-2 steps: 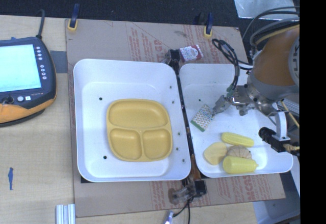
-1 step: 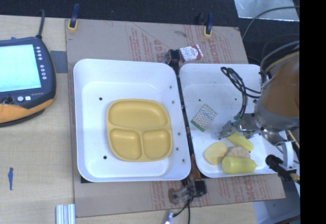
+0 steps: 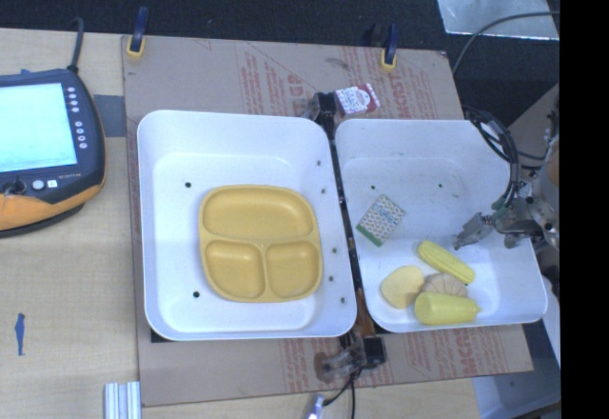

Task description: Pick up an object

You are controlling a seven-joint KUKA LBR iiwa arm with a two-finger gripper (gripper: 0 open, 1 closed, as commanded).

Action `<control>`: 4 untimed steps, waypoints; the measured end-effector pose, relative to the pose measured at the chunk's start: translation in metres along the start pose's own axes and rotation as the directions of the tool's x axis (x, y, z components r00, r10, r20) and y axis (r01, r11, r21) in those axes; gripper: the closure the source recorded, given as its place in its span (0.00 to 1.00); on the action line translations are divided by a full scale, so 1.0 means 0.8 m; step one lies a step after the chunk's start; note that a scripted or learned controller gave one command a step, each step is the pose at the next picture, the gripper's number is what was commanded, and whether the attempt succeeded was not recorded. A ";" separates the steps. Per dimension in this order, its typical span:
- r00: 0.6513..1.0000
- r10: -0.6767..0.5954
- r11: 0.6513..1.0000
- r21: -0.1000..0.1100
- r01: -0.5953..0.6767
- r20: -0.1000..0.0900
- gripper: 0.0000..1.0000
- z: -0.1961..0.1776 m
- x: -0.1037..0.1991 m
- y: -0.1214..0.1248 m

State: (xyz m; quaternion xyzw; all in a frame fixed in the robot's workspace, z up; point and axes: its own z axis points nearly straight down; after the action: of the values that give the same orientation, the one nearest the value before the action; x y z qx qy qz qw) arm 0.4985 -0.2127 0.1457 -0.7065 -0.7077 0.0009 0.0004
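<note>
The right bin (image 3: 419, 146) holds a cluster of yellow toy foods near its front: a corn cob (image 3: 445, 261), a pale round piece (image 3: 402, 286), a tan ridged piece (image 3: 444, 283) and a yellow cylinder (image 3: 445, 309). A small green-patterned flat packet (image 3: 381, 219) lies near the bin's left wall. My gripper (image 3: 479, 229) hangs low over the right side of this bin, just up and right of the corn cob, apart from it. Nothing shows in its grasp.
The left bin (image 3: 171, 150) carries a yellow divided plate (image 3: 259, 243). A tablet-like pendant (image 3: 43, 146) lies at the far left of the bench. A small red-and-white packet (image 3: 355, 100) sits behind the bins, and cables (image 3: 495, 136) run along the right bin's far right corner.
</note>
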 end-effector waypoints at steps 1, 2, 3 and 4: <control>1.000 -0.007 1.000 0.003 0.007 -0.001 0.00 0.045 0.128 0.039; 1.000 -0.001 1.000 -0.001 0.001 0.001 0.00 -0.123 0.040 0.083; 1.000 -0.004 1.000 0.002 0.004 -0.001 0.00 -0.057 0.086 0.076; 1.000 -0.003 1.000 0.003 0.003 -0.001 0.00 0.057 0.078 0.024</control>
State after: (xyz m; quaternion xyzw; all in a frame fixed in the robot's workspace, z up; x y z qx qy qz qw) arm 0.5174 -0.1501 0.1003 -0.7055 -0.7088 0.0018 0.0018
